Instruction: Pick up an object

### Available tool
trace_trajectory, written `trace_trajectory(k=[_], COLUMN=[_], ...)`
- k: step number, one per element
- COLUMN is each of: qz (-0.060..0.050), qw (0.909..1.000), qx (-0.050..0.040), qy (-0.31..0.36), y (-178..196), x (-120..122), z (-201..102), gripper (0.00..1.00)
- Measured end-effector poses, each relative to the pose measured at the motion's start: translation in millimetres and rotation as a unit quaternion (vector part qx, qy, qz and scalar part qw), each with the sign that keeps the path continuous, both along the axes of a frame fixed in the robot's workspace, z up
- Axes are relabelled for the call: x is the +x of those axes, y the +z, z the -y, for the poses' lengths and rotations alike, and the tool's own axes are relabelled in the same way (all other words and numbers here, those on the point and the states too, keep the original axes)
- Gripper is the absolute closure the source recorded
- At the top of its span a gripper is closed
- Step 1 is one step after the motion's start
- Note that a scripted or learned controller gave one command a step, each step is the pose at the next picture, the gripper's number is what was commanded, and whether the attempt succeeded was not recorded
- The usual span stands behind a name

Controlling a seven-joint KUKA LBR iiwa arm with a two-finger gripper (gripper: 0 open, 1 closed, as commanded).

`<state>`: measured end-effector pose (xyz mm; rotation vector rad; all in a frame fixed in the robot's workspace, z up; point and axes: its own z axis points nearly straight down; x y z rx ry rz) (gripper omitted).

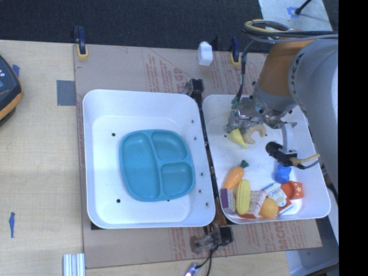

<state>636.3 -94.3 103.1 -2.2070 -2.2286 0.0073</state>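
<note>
Under the arm (287,68), the right bin (218,154) holds the gripper (242,124), low over a yellow banana (238,137) just beside its tips; whether it grips cannot be told. For a good pick, it should probably centre on the banana before lifting, away from the carrot (233,177) nearer the camera.

Smooth, glossy white plastic on both bins (92,154), a matt blue plastic divided plate (156,164) at centre left, pale wood-grain bench (34,171) at the left, brown cardboard sheet (144,68) beneath, shiny plastic toy food (243,196) lower right.
</note>
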Motion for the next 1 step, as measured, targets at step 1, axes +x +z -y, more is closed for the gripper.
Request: trace_trajectory(k=[1], qz=[0.002], qw=[1.0000], qx=[0.0004], qy=[-0.002], y=[89.2], x=[-24.0], z=[-85.9], gripper=[1.00])
